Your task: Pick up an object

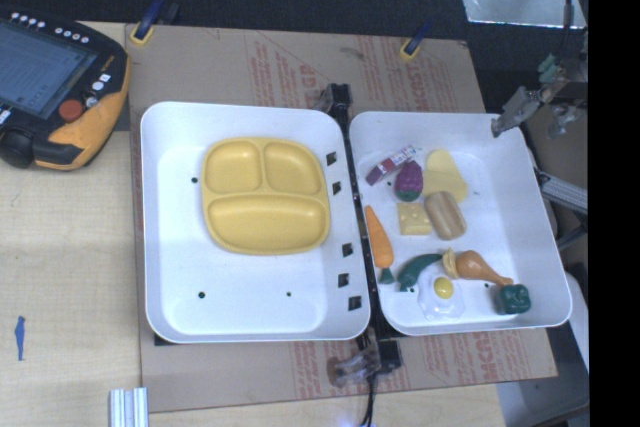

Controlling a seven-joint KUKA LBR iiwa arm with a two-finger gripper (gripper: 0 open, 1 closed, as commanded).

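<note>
White bins are sitting side by side on a brown board (300, 65). The left bin (170, 215) is holding a yellow plate (266, 194) with three parts. The right bin (520, 215) is holding toy food all bunched up in the middle. A purple fruit (408, 179) is lying near the top, with a small wrapper (389, 165) just beside it on the left and a pale yellow piece (446, 173) on its right. A cheese square (414, 217) and a brown bun (445, 214) are sitting below them, touching. A carrot (377, 235) is lying along the left wall. Lower down, a green pepper (418, 268), a chicken leg (476, 266), a fried egg (442, 293) and a small green block (513, 299) are resting near the front. The gripper (512, 112) is hanging over the top right corner of that bin, well apart from the food, and nothing is between its fingers; I cannot tell if they are apart or together. A black and orange screen pad (60, 100) is lying far left.
</note>
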